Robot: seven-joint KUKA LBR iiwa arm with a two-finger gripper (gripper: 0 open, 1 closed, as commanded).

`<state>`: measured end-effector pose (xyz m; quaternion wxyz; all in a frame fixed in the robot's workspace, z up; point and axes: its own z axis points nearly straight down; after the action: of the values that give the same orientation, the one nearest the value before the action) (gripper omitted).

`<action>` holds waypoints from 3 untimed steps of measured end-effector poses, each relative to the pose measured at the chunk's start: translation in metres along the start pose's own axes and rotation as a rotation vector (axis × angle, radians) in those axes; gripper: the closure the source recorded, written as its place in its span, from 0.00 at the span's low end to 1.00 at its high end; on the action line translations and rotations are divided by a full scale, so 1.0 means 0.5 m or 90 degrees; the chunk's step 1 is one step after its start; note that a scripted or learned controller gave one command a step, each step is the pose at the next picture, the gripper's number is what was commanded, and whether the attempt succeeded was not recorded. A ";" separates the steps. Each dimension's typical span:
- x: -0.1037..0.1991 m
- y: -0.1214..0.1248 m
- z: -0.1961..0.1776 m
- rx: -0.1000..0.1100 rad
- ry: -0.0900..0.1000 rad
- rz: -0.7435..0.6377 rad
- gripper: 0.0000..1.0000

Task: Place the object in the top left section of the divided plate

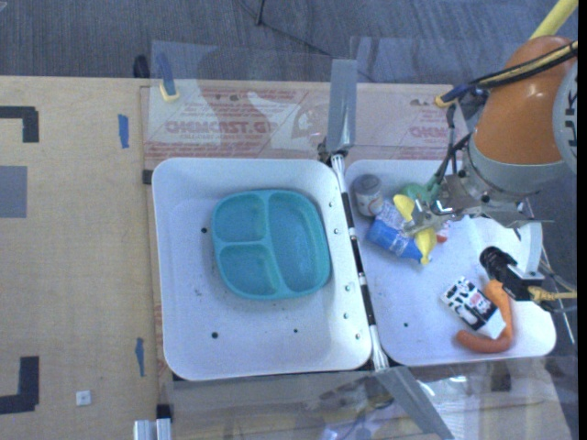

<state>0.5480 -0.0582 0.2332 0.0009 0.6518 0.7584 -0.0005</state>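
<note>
The gripper point(431, 211) hangs over crowded toys right of the plate point(272, 244); I cannot tell its jaw opening. It may catch two toys, or slip on the blue bottle point(396, 238).

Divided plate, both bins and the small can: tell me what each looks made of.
Divided plate: looks like moulded plastic, teal, matte with a soft sheen, rounded ridges between sections.
Left bin and right bin: probably white plastic, smooth, lightly speckled, with rolled rims.
Small can: seems metal, judging by its grey, dull-shiny top, though it is too small to be sure.
</note>
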 end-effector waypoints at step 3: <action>0.507 -0.006 -0.077 0.000 0.002 -0.068 1.00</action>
<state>0.5068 0.1919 0.2713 -0.0001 0.6107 0.7919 0.0004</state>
